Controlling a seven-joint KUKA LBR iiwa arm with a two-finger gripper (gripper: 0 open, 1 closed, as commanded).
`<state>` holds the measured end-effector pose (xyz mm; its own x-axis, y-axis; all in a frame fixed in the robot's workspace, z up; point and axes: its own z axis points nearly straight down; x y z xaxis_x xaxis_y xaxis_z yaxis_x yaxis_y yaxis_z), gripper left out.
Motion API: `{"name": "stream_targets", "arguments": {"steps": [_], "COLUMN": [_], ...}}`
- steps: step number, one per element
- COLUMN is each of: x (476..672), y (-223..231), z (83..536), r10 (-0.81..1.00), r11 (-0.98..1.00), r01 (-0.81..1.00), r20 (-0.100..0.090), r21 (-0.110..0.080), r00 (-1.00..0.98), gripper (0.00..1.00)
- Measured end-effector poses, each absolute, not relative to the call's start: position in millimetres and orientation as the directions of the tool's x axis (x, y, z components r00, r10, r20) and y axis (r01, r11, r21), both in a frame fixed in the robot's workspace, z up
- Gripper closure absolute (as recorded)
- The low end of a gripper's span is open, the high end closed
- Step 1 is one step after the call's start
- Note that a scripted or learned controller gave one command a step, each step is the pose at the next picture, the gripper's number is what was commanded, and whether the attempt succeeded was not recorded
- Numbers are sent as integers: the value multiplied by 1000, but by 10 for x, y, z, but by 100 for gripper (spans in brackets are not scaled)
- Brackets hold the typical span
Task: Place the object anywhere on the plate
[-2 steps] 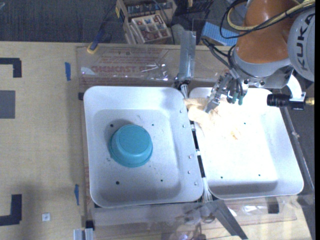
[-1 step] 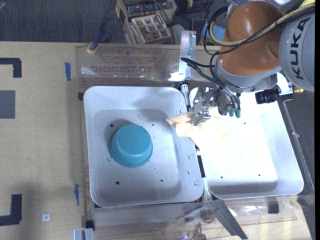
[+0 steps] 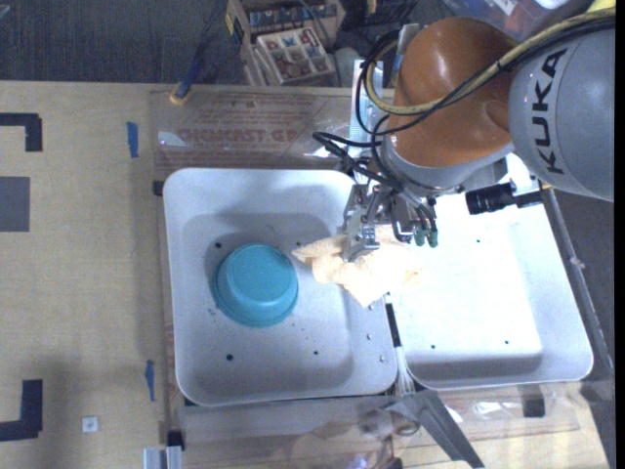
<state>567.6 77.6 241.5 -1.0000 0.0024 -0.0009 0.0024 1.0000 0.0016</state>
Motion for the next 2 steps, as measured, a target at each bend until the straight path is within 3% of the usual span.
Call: {"name": "stream_targets", "arguments": {"steps": [1, 2], "x": [5373, 5376], "y": [1174, 1172], "z": [2324, 2329], "r10": [1, 1], "r11": [1000, 1000], "r01": [1, 1], "r20": [0, -2], "r21": [2, 2], "r00": [-1000, -1000], "gripper": [100, 0]}}
